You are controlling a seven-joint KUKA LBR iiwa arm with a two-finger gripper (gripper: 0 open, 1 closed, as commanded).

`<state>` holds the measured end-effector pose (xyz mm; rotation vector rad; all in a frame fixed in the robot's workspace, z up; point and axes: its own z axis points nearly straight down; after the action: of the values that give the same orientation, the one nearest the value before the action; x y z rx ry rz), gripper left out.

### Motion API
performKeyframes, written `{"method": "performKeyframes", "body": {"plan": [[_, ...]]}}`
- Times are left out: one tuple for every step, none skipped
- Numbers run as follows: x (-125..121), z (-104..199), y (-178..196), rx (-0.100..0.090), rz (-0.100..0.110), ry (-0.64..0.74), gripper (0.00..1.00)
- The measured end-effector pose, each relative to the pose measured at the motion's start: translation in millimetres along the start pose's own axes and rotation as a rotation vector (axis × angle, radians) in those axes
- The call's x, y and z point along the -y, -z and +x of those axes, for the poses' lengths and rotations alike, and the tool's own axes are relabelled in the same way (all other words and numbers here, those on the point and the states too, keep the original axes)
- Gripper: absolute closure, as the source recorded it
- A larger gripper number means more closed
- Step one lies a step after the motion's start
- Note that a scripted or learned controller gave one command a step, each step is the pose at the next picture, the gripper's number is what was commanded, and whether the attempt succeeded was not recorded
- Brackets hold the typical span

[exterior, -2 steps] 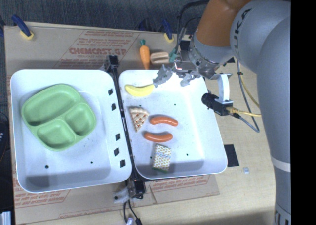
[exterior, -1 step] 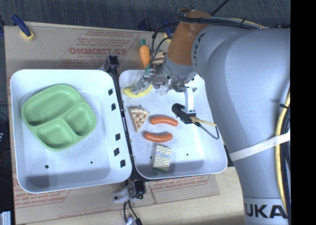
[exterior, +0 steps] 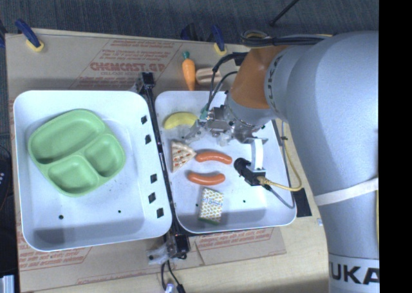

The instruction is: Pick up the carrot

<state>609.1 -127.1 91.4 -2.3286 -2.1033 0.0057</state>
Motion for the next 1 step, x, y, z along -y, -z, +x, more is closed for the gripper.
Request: {"method": "performKeyframes", "body": {"plan": [[27.6,31.6,-0.2,0.000,0.000,0.054,0.00]]}}
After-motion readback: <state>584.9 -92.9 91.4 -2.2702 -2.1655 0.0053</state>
